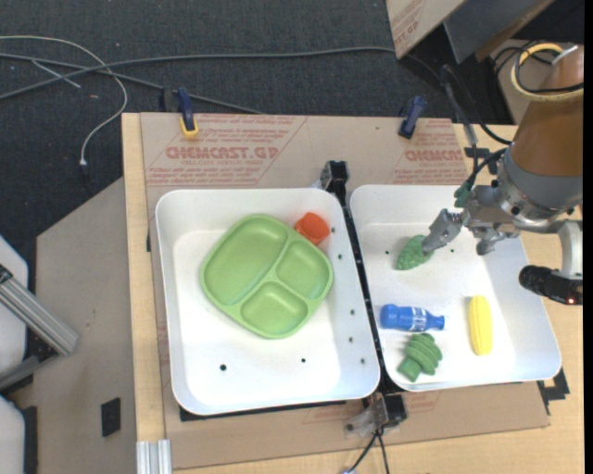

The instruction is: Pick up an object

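"CHEMCAST GP" is printed on the brown board [232, 148] behind the bins; the gripper [465, 231] hangs spread over the right bin [519, 366].

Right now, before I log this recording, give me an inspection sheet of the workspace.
Surface: two white bins, left bin and right bin, on a cardboard sheet held by two blue clamps.
Job's things: in the right bin, a green toy by the claw, a blue bottle, a second green toy, a yellow corn cob.
Clutter: green divided plate with an orange object at its edge, in the left bin.
Grippers: claw low over the right bin; one finger next to the green toy, grasp unclear.
Cables: white cable on the dark floor.
Surroundings: cardboard box at top.
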